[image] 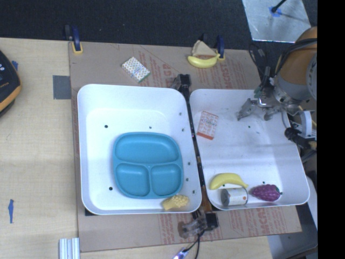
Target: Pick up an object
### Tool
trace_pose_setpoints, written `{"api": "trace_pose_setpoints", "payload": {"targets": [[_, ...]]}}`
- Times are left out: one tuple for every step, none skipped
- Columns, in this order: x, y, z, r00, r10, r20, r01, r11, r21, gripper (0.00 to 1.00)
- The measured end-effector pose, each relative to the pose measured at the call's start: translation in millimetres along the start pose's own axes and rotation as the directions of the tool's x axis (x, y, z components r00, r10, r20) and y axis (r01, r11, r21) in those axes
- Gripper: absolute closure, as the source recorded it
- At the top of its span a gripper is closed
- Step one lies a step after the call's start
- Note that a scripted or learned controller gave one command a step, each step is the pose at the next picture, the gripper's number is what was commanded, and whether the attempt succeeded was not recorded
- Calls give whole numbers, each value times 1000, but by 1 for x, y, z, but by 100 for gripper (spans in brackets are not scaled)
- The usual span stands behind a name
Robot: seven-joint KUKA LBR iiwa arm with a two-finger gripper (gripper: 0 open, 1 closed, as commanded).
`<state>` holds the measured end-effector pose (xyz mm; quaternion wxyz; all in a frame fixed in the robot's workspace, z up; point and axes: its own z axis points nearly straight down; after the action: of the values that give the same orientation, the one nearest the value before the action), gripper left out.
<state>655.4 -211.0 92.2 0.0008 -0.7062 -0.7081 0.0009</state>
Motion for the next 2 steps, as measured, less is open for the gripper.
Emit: {"api": "trace_pose_setpoints", "payload": {"targets": [[31, -103, 1, 1000, -2, 0, 2, 1000, 2, 0], [-1, -49, -140, 1000, -2, 2, 2, 1000, -2, 0]]}}
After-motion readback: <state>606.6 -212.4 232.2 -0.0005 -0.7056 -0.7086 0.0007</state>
